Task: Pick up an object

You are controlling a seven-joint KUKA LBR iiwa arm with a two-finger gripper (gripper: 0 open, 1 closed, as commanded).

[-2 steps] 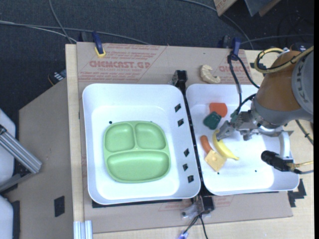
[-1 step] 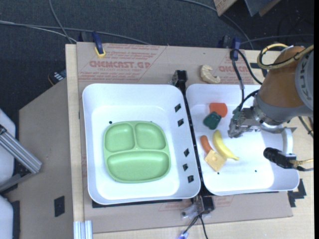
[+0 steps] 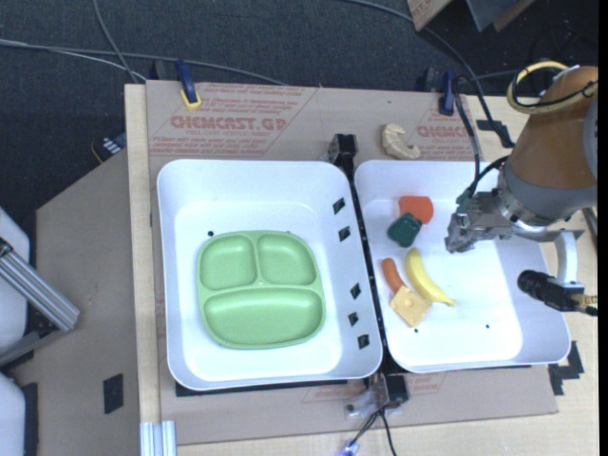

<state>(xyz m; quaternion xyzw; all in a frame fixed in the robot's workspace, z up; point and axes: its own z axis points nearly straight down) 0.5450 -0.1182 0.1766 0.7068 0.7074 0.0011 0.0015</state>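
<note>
Several small items lie in the left part of the right bin (image 3: 494,345): an orange block (image 3: 416,207), a dark green block (image 3: 406,229), a red-orange carrot-like stick (image 3: 391,274), a yellow banana (image 3: 426,279) and a yellow cheese wedge (image 3: 410,306). My gripper (image 3: 460,238) hangs over the middle of this bin, to the right of the green block and above the banana's top end. Nothing shows between its fingers.
The left bin (image 3: 180,283) holds a green divided plate (image 3: 261,288). A beige curved piece (image 3: 399,142) lies on the cardboard behind the right bin. Black clips run along the divider between the bins. Cables cross the floor behind.
</note>
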